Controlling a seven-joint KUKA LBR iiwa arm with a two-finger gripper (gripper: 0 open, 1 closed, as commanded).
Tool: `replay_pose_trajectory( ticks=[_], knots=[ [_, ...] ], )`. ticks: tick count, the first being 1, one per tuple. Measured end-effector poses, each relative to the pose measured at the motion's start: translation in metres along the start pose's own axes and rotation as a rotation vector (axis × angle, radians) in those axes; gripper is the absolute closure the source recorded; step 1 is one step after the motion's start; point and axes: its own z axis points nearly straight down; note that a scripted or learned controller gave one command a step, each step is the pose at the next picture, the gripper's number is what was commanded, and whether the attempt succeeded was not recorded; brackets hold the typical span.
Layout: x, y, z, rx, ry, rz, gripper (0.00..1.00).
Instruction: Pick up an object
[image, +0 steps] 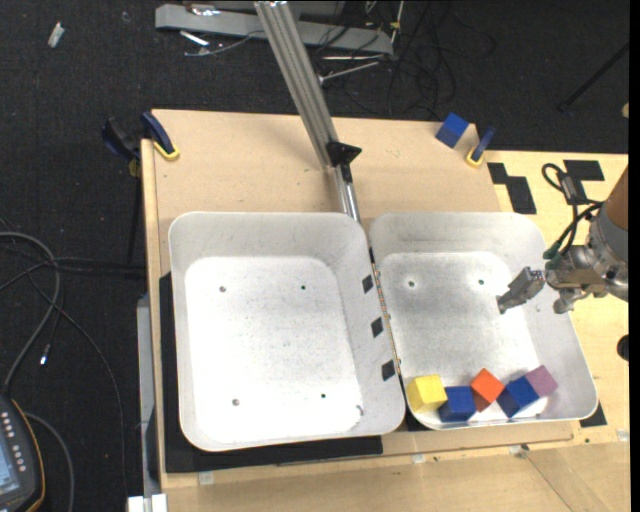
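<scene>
- Camera view: the gripper (541, 288) hangs over the right bin (455, 232), near its right wall. Its fingers look spread apart, with nothing between them.
- The blocks sit in a row along the bin's bottom edge: a yellow block (427, 389), a blue block (459, 402), an orange block (487, 385), another blue block (519, 395) and a purple block (541, 380). They touch or nearly touch.
- The gripper is up and away from them, so no block is picked yet. I think it must go down to the row, close on one block and lift it.
- The left bin (190, 235) is beside it.
</scene>
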Motion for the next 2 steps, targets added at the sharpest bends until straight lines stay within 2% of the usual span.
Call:
replay_pose_trajectory(
  ticks=[1,2],
  knots=[
    [0.054,0.0,0.165,-0.001,-0.001,-0.002,0.0],
    [0.06,0.098,0.143,-0.007,-0.001,-0.006,0.0]
  ],
)
